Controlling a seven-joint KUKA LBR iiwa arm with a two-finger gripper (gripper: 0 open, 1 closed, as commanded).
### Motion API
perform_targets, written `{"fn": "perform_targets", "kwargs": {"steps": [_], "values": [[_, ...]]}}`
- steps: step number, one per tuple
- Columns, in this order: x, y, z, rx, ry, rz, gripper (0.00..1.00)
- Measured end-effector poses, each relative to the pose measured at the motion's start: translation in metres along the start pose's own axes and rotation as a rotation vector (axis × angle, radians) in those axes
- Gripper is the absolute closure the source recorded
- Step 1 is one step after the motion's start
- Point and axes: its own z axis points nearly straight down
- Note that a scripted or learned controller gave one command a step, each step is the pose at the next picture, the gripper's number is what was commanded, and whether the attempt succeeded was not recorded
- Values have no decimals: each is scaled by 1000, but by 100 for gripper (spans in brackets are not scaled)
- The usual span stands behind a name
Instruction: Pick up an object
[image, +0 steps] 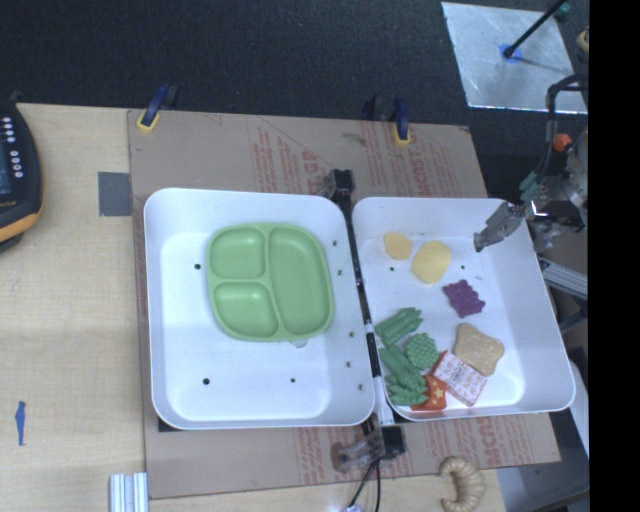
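Snack packet (459, 379) lies well apart from pincer (487, 238).

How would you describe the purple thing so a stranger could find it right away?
Look in the right bin, the one holding the small food items. The purple item lies near its middle, just below the yellow piece and above the tan cracker. It is the only purple thing there.

Camera: fixed overhead, slanting down, far enough back to see both bins (250, 400).
Arm side: right.

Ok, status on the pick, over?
Gripper over right bin, far edge. Yellow piece nearest, untouched. Nothing in the way.
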Motion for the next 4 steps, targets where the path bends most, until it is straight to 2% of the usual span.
{"fn": "perform_targets", "kwargs": {"steps": [1, 2, 3, 4], "values": [[-5, 21, 158, 13, 3, -1, 0], [-43, 16, 196, 4, 0, 1, 0], [-43, 17, 183, 1, 0, 0, 100], [-43, 17, 183, 1, -1, -2, 0]]}}
